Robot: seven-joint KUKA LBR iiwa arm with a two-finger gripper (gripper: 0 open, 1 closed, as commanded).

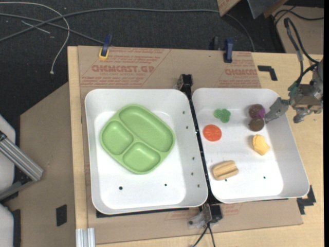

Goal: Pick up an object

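Overhead, the grey two-finger gripper (286, 109) sits at the right rim of the right shallow white bin (288, 187), and its two fingers stand apart, one reaching down-left toward the bin's contents, the other hanging just outside the rim; nothing lies between them. The nearer finger's tip is just beside a dark purple rounded toy piece (257, 110), though whether it touches cannot be told. Directly below that piece and touching it is a brown rounded lump (256, 124). Lower, near the same side, lies a yellow wedge-shaped toy piece (261, 144). Toward the bin's left half are a small green leafy toy piece (222, 115), an orange-red round toy piece (212, 133) just below it, and a tan bread-roll-shaped toy piece (224, 170) nearer the front wall. The left shallow white bin (103, 192) holds a light green plastic plate with three compartments (136, 138), lying flat and turned at a slant. Both bins rest on a brown cardboard sheet (139, 68) fixed by two blue clamps (106, 46) at its far edge.
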